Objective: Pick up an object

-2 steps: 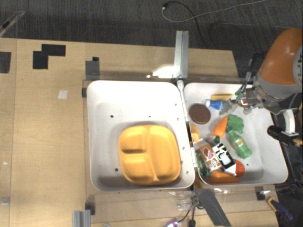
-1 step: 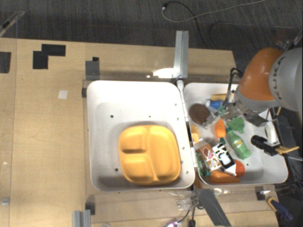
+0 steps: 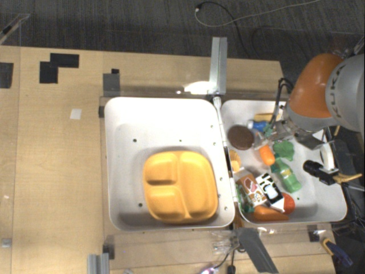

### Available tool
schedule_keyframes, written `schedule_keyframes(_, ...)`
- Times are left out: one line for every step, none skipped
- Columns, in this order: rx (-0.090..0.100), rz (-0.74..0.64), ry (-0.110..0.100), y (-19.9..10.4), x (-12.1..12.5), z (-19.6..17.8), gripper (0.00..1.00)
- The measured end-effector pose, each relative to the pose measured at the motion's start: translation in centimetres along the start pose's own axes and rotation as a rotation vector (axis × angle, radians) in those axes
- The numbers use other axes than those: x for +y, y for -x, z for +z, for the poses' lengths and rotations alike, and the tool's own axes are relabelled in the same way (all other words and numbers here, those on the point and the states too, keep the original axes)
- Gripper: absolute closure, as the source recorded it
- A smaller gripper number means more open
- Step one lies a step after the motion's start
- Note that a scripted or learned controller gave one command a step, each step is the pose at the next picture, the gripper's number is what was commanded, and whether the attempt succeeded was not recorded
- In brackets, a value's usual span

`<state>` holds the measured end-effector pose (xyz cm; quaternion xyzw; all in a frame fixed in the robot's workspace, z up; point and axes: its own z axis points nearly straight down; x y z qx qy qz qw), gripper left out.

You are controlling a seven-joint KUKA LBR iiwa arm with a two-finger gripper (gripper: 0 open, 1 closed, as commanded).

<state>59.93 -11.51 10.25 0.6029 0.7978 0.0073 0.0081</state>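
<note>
A pale wood-grain counter (image 3: 51, 170) fills most of the view. Beyond its far edge is dark grey carpeted floor (image 3: 114, 10), where a thin light cable (image 3: 256, 21) curls. Black stepped marks (image 3: 57, 66) sit on the counter's far left. An upright metal post (image 3: 218, 67) stands behind the seam between the two bins.

The left bin (image 3: 122, 119) holds a yellow divided tray (image 3: 180, 184) lying flat toward its near side.

The right bin (image 3: 325, 207) is crowded along its left half. A brown round disc (image 3: 241, 136) lies near the dividing wall, with a small blue piece (image 3: 258, 125) just beyond it. An orange piece (image 3: 266, 154) and a green toy (image 3: 283, 149) lie side by side, and a second green piece (image 3: 288, 177) is nearer the camera. At the near wall a printed snack packet (image 3: 250, 190), a black-and-white item (image 3: 269, 188) and a red-orange object (image 3: 271, 212) are bunched together.

The arm's orange band (image 3: 311, 93) shows at the right. The gripper (image 3: 278, 131) is low over the bin, close above the orange piece and green toy. I cannot tell whether it is open or closed, or whether it grips anything.
</note>
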Motion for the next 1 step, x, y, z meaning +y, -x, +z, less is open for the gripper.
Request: schedule_keyframes(0.003,-0.074,-0.013,-5.50,3.05,-8.39,1.00)
